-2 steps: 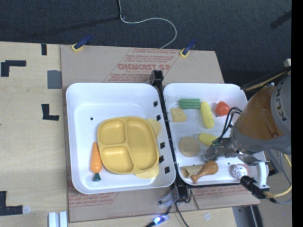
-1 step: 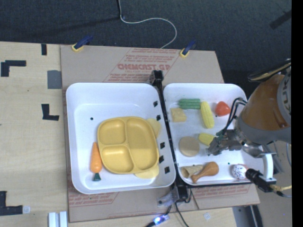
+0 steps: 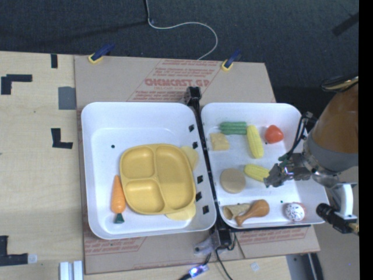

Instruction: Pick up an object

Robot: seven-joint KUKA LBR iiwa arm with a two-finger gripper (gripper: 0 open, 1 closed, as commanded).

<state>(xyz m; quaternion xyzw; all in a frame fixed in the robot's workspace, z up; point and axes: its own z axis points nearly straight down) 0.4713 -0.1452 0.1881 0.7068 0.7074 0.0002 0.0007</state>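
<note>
While our gripper (image 3: pixel 275 178) hangs low over the right bin (image 3: pixel 289 111), we log its contents against the small corn cob (image 3: pixel 256 171) just beside the fingertips: long corn cob (image 3: pixel 254 141) and tomato (image 3: pixel 274 134) beyond it, round biscuit (image 3: pixel 233 180) to its left, drumstick (image 3: pixel 254 210) and egg (image 3: pixel 294 212) nearer the front rim. We cannot tell how far the gripper stands open; nothing shows held. We judge the small cob the target: centre over it, straddle its narrow width, then descend squarely.

My gripper (image 3: pixel 274 178) low in the right bin (image 3: pixel 289 111), just beside a yellow corn piece (image 3: pixel 256 171), drumstick (image 3: pixel 252 210) below, yellow divided tray (image 3: pixel 156 177) and carrot (image 3: pixel 118 195) in the left bin (image 3: pixel 99 121).
</note>
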